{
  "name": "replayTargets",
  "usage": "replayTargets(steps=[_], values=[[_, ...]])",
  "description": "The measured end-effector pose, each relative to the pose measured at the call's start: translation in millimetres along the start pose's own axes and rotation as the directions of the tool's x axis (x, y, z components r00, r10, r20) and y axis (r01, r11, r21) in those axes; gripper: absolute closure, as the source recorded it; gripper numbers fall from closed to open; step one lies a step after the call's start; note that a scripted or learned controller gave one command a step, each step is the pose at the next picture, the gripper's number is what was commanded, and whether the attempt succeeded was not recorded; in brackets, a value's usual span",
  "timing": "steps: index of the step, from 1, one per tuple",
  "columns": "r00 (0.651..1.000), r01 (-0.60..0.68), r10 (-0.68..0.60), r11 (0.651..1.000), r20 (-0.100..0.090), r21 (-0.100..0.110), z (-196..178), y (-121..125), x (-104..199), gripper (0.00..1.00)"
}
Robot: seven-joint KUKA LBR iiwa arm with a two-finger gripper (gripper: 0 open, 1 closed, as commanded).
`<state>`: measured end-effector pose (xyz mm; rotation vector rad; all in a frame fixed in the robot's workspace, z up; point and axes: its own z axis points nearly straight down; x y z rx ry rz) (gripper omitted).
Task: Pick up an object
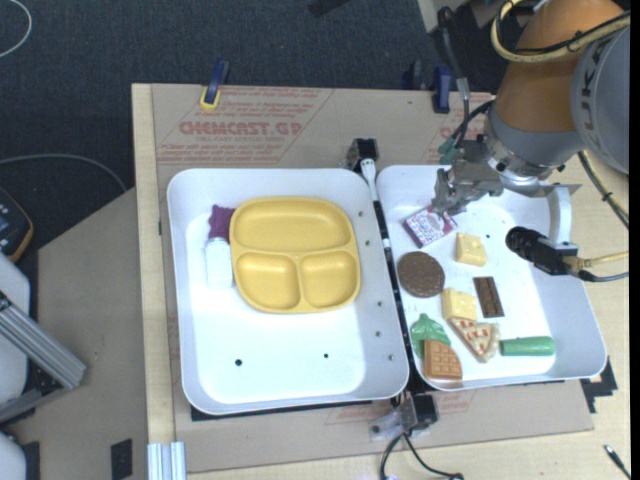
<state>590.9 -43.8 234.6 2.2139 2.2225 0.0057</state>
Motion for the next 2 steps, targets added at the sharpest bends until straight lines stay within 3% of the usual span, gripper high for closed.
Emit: replayTargets(steps=[2], values=[[1.0, -0.006, 0.006, 1.0, -0.001, 0.009, 12, -8, -13, 1.0]])
